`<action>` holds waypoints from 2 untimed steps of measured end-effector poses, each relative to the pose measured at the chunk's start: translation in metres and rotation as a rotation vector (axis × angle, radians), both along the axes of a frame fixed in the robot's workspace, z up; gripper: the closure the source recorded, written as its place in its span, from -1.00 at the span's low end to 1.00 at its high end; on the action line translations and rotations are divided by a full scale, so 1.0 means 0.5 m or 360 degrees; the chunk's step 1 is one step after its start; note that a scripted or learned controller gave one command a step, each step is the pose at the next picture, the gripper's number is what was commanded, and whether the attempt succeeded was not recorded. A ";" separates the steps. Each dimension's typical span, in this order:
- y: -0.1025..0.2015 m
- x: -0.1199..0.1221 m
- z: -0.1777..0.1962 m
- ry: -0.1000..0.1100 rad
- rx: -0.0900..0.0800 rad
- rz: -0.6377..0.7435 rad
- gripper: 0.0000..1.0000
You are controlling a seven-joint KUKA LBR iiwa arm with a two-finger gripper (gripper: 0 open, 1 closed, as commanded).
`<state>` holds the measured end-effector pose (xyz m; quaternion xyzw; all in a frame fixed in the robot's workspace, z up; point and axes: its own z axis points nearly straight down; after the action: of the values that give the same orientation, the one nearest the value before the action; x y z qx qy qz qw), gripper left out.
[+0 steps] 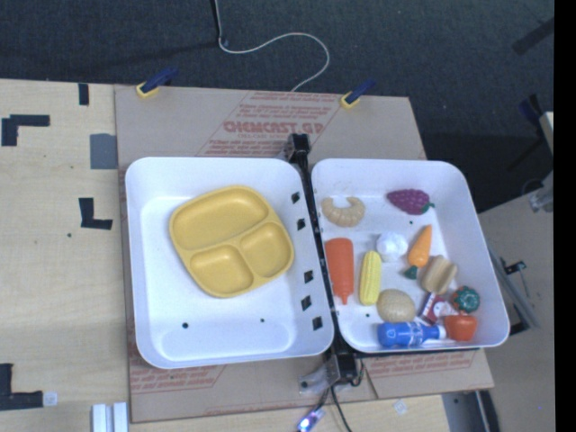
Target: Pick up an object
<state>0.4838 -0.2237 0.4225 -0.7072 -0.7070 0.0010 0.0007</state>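
Looking down from the camera view, two shallow white bins sit side by side on a cardboard sheet [270, 124]. The left bin [153, 331] holds a yellow divided plate [231, 239], lying at a slight angle toward the bin's upper half. The right bin [468, 196] carries the pickable things — a pale croissant [344, 210] near its top left, purple grapes [409, 200] near its top right, and a long orange carrot piece [339, 268] beside a yellow corn cob [370, 277], both lying lengthwise. A small white item [391, 244] sits just above the corn. To the right lie a smaller orange carrot [419, 247] and a tan bread roll [438, 274]. Along the bottom edge rest a potato [395, 305], a blue bottle [407, 334] on its side, a red tomato [460, 328] and a small green-topped piece [465, 299] — crowded together, several touching. A thin white cable [270, 43] loops over the dark floor above the bench.
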 end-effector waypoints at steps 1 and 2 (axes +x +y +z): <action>0.000 0.001 0.129 -0.0014 -0.0004 0.0003 1.00; 0.000 0.000 0.071 -0.0001 -0.0001 0.0000 1.00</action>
<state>0.4839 -0.2237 0.4578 -0.7071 -0.7071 0.0009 0.0003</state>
